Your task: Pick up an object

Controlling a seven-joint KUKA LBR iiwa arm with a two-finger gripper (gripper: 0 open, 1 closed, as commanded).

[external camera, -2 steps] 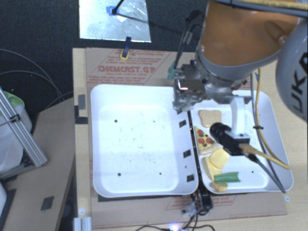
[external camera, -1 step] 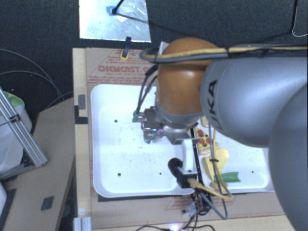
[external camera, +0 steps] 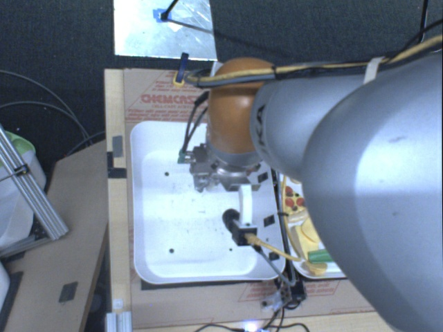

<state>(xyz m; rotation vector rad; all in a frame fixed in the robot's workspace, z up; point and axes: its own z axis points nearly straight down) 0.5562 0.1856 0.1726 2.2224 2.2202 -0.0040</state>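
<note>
While hanging low over the left bin (external camera: 149,254), gave away little of the claw (external camera: 210,174): tucked beneath the orange band (external camera: 232,113) and viewed almost from above, so could not tell whether apart or together. Saw nothing gripped there. Around the claw, found only bare white floor with a few dark specks, none large enough to count as something to pick.

Further out, past the rims between the two, made out the likely candidates in the right bin (external camera: 331,275), largely hidden behind the grey arm (external camera: 360,171): a pale piece with red spots (external camera: 294,203), a yellow item (external camera: 309,239) just beside it, and a green item (external camera: 318,256) near the front rim. Beyond both bins, noted the printed cardboard (external camera: 156,99) underneath and a shiny sheet (external camera: 163,19) at the far end of the bench.

Judged the step in hand to be the approach, with no grasp made yet. Judged the spot under the claw a poor one, well apart from any of the three candidates. Called, next, for rising clear of the rim, crossing to the right bin, settling above one candidate, most plausibly the green item or the yellow item, and closing only once astride it.
</note>
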